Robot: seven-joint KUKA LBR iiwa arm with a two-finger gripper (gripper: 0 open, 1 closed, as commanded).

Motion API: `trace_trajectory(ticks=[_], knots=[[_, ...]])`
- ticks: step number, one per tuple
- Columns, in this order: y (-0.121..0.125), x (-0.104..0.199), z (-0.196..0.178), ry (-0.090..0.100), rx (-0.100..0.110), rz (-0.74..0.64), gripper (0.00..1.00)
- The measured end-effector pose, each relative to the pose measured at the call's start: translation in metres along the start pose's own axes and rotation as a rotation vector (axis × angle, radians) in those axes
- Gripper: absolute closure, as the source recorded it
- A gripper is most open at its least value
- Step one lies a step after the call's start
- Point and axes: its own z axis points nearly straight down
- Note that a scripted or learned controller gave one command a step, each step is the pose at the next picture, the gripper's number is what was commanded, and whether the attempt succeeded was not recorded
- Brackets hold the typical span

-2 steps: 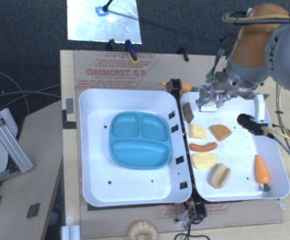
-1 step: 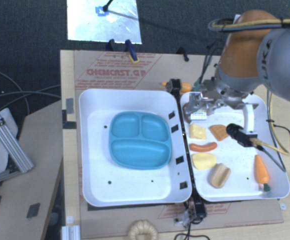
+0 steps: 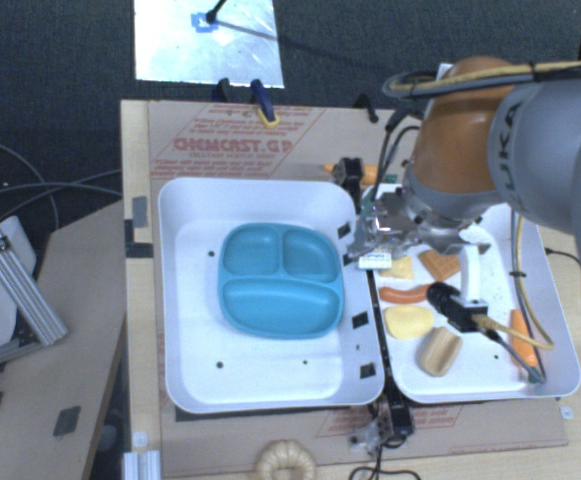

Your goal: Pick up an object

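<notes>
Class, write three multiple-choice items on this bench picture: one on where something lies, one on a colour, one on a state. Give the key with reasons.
1. Where does the divided plate lie?
A. left bin
B. right bin
C. on the cardboard outside the bins

2. What colour is that plate?
A. red
B. blue
C. green

3. How does the arm stand?
A. over the left bin
B. over the right bin
C. away from both bins

Key: 1 A, it rests on the floor of the left bin. 2 B, it is plainly light blue. 3 B, its wrist hangs above the toy food in the right bin.
</notes>
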Motion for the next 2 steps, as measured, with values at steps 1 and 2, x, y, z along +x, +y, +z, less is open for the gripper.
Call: trace_trajectory(ticks=[1,2], knots=[[-0.018,0.011,-0.006,-0.001,-0.002,0.001,1.00],[-0.021,0.021,-0.018,0.000,-0.006,0.001,1.00]])
